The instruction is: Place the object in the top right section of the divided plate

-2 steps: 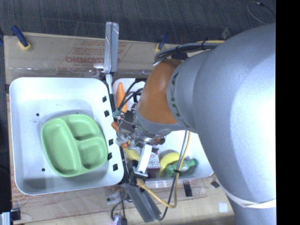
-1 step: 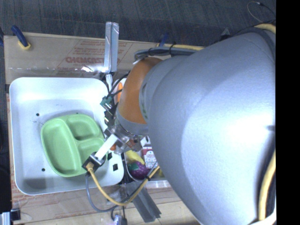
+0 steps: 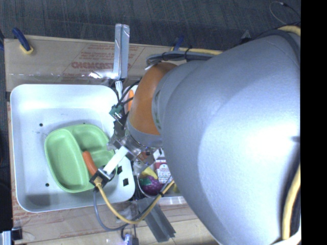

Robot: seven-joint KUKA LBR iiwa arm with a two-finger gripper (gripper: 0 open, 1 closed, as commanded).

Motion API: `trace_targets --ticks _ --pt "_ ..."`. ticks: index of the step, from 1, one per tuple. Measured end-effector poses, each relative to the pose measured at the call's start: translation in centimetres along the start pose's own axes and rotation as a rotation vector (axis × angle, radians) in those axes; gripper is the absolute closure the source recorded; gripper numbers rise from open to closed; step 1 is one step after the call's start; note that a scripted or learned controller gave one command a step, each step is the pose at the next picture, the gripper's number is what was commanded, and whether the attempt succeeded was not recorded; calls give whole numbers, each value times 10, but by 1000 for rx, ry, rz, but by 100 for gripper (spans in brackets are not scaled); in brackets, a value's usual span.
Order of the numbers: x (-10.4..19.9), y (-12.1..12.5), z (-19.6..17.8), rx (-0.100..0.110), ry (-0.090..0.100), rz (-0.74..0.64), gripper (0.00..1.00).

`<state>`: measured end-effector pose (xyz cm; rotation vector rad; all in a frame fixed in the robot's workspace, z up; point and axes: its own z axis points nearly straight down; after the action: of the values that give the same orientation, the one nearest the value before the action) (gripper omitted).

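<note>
Dark carpet lies beyond the pale wooden bench (image 3: pixel 56 60), which carries red lettering and a blue clamp (image 3: pixel 23 41) at its 10 o'clock corner. Farthest left on the bench sits the left white bin (image 3: pixel 23 137). Inside it the green divided plate (image 3: pixel 64 157) rests toward the bin's 5 o'clock side. An orange carrot-like piece (image 3: pixel 89 162) lies on the plate at about its 4 o'clock, along the ridge that sets off the large left section, and below the top right section rather than in it. That top right section shows bare green at the plate's 2 o'clock. Just right of the plate, at the bin's 3 o'clock edge, the pincer (image 3: pixel 120 141) hangs near the plate's rim, apart from the orange piece; the wrist hides it, so I cannot tell whether it is spread or pressed together. A grey metal strip (image 3: pixel 121 50) stands at 12 o'clock from the pincer. Further right comes the orange band (image 3: pixel 143 106) of the grey arm (image 3: pixel 230 137), which covers most of the right bin. Under the arm, at 6 o'clock from the band, a purple bowl (image 3: pixel 151 187) with something yellow (image 3: pixel 148 175) in it and a red-and-white packet (image 3: pixel 162 170) peek out.
</note>
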<state>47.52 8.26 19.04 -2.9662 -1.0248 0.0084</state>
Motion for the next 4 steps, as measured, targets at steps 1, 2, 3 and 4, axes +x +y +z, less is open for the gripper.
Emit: trace_targets --ticks 1,2,3,4 --pt "-29 38 -16 -3 2 -62 0" --pt "5 76 -108 -2 2 -71 0" --pt "32 108 -148 -1 0 -167 0" --pt "-9 82 -158 -1 1 -233 0"
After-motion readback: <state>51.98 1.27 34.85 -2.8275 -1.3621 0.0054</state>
